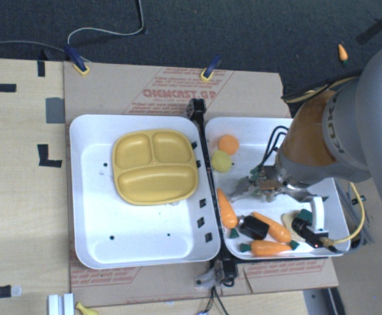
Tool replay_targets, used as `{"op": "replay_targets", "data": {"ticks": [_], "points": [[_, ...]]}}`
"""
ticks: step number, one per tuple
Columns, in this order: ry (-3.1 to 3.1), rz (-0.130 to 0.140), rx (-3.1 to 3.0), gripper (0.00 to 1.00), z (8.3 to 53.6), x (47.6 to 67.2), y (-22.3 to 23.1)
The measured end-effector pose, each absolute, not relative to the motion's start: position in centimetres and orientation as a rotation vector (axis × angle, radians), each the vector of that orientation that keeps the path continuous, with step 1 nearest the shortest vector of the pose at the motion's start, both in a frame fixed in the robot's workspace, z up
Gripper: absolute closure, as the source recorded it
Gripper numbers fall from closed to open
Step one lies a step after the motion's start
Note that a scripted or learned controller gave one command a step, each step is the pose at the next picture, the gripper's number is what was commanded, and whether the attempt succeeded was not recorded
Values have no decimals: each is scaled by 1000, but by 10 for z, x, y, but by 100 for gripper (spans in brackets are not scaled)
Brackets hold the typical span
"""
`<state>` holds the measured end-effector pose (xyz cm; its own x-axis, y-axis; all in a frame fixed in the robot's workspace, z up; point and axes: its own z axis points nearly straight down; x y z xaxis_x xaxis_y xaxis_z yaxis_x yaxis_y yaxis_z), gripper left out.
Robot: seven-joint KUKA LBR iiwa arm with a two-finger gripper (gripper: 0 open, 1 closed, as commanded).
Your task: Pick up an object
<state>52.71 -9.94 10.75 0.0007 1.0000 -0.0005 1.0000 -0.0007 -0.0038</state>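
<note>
Tool (251, 182), opening unclear, is over the right bin (247, 136) just beside the yellow ball (221, 162); the left bin (145, 235) holds a tray (155, 166).

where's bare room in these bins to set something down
Left bin: wide bare floor between the yellow plate and the near wall, plus a strip along its left wall. Right bin is crowded: orange ball and yellow ball by the divider, carrots and a black block along the near wall, gripper over the middle.
</note>
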Motion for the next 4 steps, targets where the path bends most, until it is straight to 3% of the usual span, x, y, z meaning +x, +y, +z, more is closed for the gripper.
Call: {"op": "replay_targets", "data": {"ticks": [1, 2, 3, 4], "points": [[-2228, -2, -2241, 0, 88, 487, -102], [-2228, -5, -2236, 100, 97, 487, -100], [-2224, 0, -2222, 100, 256, 484, -102], [-2223, 2, -2221, 0, 256, 484, -102]]}}
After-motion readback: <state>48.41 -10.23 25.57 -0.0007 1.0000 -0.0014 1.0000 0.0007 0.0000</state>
